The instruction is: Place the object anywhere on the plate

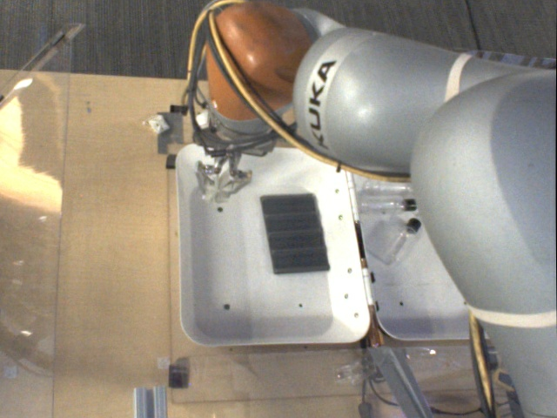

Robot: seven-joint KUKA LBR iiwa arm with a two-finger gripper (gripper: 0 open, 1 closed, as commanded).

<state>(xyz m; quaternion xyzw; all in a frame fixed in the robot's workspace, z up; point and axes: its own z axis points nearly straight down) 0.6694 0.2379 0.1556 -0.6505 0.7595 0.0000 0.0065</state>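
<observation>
A dark grey ribbed rectangular plate (296, 233) lies flat in the middle of the left bin (218, 312). My gripper (221, 184) hangs over the far left corner of that bin, to the left of the plate and apart from it. I see nothing in it. A clear, glassy object with a small dark tip (402, 227) lies in the right bin (418, 312), near its left wall and partly under the arm.
The big grey arm (452, 146) covers most of the right bin and the far right of the view. A divider with screws (364, 268) separates the bins. A small dark block (178, 374) sits on the bench in front of the left bin.
</observation>
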